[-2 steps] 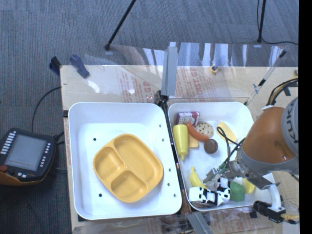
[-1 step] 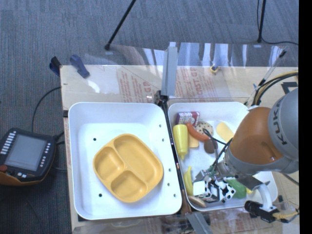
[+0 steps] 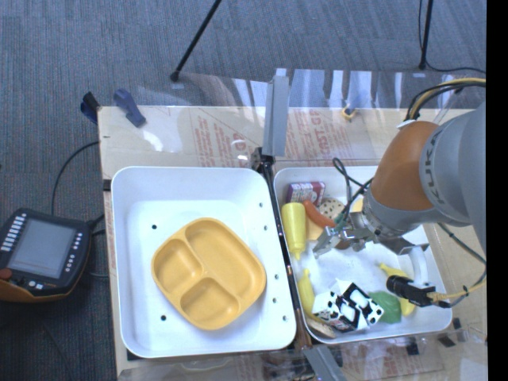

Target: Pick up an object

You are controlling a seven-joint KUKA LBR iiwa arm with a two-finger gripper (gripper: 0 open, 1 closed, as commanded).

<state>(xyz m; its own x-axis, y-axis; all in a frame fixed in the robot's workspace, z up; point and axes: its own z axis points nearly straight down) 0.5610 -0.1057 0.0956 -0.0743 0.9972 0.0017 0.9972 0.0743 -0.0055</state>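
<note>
Your hand (image 3: 333, 239) sits low inside the right-hand white bin (image 3: 441, 317), right of the frame's centre, reaching in from the grey arm (image 3: 444, 173) with its orange band (image 3: 405, 169) that fills the right side of the picture. Its metal fingers point toward the left, near the heap of toys at the bin's upper left; you cannot tell from this slant whether they are apart or together, and nothing can be seen between them.

The things you could pick all lie in that right bin. A yellow bottle-shaped toy (image 3: 294, 225) lies along the bin's left wall, just left of the hand. Above it is a small red-and-white packet (image 3: 305, 191), and beside that an orange-red piece (image 3: 319, 213) next to a round speckled item (image 3: 332, 209), close to the fingertips. Lower down, a slim yellow piece (image 3: 306, 290) lies along the left wall, a black-and-white patterned toy (image 3: 349, 306) rests near the bin's lower edge, and a green item (image 3: 386, 306) touches its right side.

The left white bin (image 3: 131, 205) holds a yellow divided plate (image 3: 208, 272), lying flat in the middle of it. A black-and-orange control pendant (image 3: 41, 252) rests on the floor at the frame's left edge, beside the desk (image 3: 182, 133).
</note>
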